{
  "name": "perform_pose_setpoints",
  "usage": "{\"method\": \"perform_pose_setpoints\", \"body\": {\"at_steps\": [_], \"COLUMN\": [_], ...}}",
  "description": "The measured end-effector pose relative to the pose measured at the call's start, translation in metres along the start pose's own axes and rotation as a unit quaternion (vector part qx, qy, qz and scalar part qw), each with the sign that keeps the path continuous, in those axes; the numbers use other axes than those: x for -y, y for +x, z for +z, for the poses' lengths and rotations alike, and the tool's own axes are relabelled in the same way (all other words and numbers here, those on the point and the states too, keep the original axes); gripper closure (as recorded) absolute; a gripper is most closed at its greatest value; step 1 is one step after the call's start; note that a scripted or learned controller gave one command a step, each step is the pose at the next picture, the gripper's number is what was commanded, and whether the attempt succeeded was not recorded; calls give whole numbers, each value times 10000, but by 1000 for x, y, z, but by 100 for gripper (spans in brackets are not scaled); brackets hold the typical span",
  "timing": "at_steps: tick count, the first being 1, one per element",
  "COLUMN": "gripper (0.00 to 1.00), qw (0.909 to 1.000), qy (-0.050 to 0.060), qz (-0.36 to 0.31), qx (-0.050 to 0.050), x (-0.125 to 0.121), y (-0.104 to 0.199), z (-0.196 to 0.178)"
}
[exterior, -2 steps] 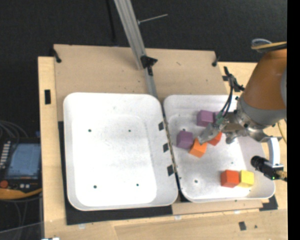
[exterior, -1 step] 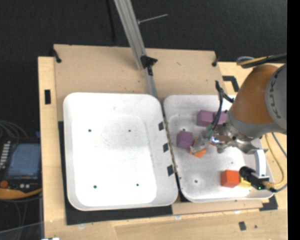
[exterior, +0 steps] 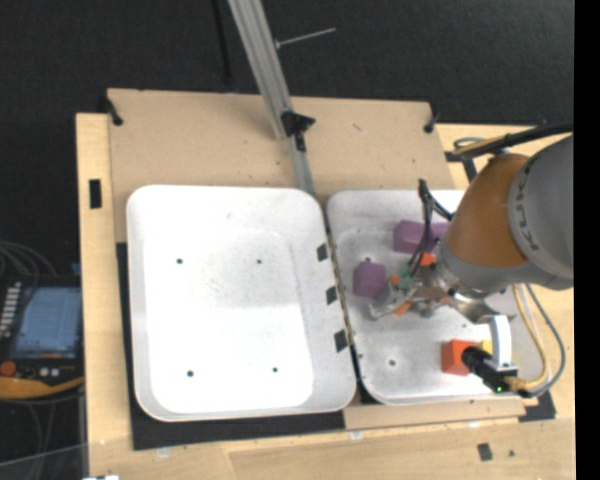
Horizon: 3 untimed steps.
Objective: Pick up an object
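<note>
Evidently nothing is lifted yet. The hand (exterior: 405,303) is lowered beside a purple block (exterior: 369,277) at centre right; its grip cannot be told.

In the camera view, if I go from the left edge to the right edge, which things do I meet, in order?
Handheld control pendant with blue screen → left white bin → purple block → gripper → orange block.

A robotics lab: plywood bench (exterior: 230,148), 2 white bins (exterior: 220,388), teach pendant (exterior: 35,333).
</note>
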State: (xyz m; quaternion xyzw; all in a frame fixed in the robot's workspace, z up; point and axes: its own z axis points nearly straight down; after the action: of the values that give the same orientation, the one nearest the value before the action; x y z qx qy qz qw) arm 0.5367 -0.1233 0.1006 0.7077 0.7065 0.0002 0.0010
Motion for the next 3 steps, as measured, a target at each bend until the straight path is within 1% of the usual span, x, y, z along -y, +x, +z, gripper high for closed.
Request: {"method": "perform_pose_setpoints", "body": {"at_steps": [1,3], "gripper": [100,100], "qw": [10000,10000], "qy": [-24,-37], "qz": [31,-26], "qx": [-5,3], "x": [-1,4], "y": [-1,3], "z": [-11,-136]}}
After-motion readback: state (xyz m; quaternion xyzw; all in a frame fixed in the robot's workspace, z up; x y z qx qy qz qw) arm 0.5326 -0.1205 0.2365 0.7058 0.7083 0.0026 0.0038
